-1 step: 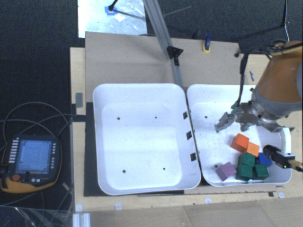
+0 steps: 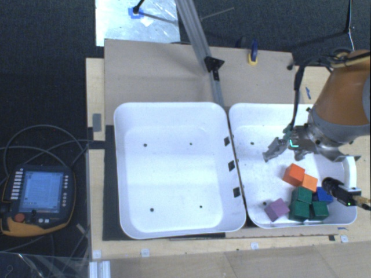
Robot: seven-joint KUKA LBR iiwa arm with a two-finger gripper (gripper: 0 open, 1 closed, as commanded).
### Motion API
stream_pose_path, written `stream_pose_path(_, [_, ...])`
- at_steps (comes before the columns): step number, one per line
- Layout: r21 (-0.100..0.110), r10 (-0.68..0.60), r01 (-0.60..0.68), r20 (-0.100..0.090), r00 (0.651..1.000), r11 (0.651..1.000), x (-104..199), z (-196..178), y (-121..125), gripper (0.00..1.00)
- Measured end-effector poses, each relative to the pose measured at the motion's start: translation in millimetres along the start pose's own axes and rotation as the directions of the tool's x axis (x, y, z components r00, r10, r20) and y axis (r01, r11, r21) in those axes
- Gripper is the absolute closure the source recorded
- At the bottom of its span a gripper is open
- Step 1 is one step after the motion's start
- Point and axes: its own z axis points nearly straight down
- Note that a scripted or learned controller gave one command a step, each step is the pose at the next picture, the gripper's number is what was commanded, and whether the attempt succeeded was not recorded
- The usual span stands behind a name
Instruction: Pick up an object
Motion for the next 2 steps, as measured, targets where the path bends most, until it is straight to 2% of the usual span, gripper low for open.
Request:
stream_pose_path(1, [0.005,0.001,-0.001,0.000,1.000,1.000,1.1,43.2,5.2,0.00])
stream_pose_path(2, [0.007,0.002,-0.002,0.000,1.000,1.000,-2.6,99.8,-4.2,0.00])
